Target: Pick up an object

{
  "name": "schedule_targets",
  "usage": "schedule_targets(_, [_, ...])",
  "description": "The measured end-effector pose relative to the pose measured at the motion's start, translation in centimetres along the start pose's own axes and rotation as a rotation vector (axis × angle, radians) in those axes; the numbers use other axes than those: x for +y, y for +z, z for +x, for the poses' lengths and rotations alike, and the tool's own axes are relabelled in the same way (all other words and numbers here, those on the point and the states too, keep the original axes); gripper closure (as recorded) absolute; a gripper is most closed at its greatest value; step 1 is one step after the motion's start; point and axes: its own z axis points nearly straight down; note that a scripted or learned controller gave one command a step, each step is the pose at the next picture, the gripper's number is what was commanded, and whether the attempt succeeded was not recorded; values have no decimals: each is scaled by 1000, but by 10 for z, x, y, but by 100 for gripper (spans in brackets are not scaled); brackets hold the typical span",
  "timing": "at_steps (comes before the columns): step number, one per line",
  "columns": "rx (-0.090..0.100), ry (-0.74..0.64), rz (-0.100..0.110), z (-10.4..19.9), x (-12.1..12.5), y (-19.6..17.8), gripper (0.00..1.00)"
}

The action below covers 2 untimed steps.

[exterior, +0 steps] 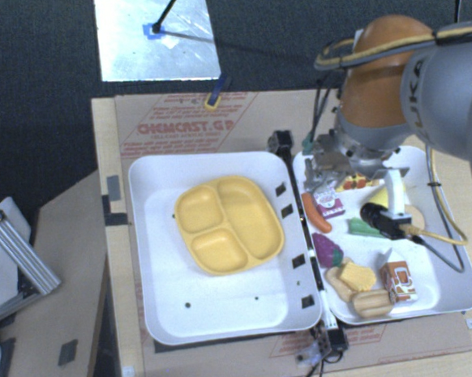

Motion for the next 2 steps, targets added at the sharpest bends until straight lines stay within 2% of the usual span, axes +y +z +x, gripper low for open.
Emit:
schedule_targets(1, [-2,7,-2,-5,-7,-5,100])
schedule_targets(2, [-2,4,-1,4,-8,9,100])
